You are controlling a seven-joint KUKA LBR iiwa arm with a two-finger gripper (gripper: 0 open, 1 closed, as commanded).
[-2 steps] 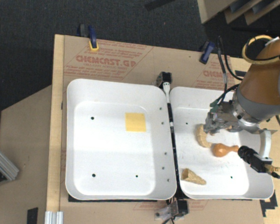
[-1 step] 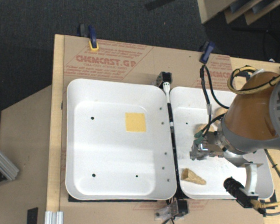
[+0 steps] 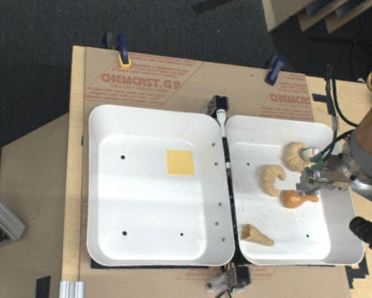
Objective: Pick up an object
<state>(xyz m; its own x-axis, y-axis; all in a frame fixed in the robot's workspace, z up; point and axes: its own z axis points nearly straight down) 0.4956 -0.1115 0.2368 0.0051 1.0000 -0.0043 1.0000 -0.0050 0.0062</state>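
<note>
Hovering low in the right bin (image 3: 333, 251), gripper (image 3: 307, 183) reaching in from the right rim; finger spread too small and dark to judge. Just below it, touching or nearly so, an orange drumstick-shaped piece (image 3: 294, 199). Close by on the left, a tan croissant (image 3: 272, 179); above, near the bin's far wall, a second curled pastry (image 3: 295, 155). Well apart, toward the near edge, a tan wedge (image 3: 256, 235) with bare white floor around it. Across the black divider (image 3: 226, 175), the left bin (image 3: 99, 235), with a yellow square (image 3: 180, 163) lying flat near its middle, wide open floor on every side.
</note>
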